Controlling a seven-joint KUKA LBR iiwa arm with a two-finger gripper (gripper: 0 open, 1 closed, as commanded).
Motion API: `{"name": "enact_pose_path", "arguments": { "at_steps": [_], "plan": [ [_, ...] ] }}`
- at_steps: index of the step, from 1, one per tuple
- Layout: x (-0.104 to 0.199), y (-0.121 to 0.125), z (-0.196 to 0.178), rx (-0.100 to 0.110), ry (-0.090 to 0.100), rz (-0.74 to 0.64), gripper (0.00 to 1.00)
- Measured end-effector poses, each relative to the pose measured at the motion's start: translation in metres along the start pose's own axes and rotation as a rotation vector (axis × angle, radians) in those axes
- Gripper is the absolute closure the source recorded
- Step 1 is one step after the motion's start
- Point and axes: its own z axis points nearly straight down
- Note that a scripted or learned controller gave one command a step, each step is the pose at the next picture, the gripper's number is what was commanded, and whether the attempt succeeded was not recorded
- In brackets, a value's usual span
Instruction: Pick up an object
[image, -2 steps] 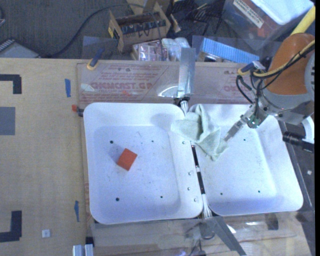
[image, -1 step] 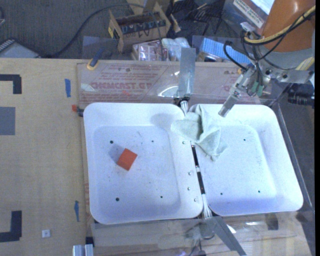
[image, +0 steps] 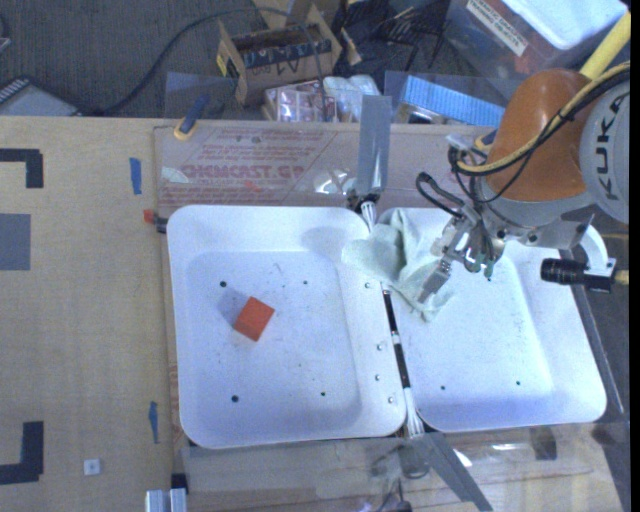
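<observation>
An orange-red block (image: 254, 319) lies in the left bin (image: 200, 400), left of its middle. A pale green cloth (image: 395, 258) is crumpled at the back left of the right bin (image: 520, 400), with one edge draped over the divider between the bins. My gripper (image: 446, 268) reaches in from the right and hangs low over the cloth's right edge, right at the fabric. The view does not show whether it touches or holds the cloth. The arm's orange band (image: 535, 130) sits above the right bin's back edge.
A grey upright post (image: 374, 150) stands behind the gap between the bins. Boxes and cables clutter the area beyond the bench. A black knob (image: 565, 270) on the wrist juts out over the right bin's right side.
</observation>
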Motion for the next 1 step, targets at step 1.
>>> {"name": "enact_pose_path", "arguments": {
  "at_steps": [1],
  "plan": [
    [-0.0249,-0.0511,-0.0538,-0.001,-0.006,-0.221,0.0]
  ]
}}
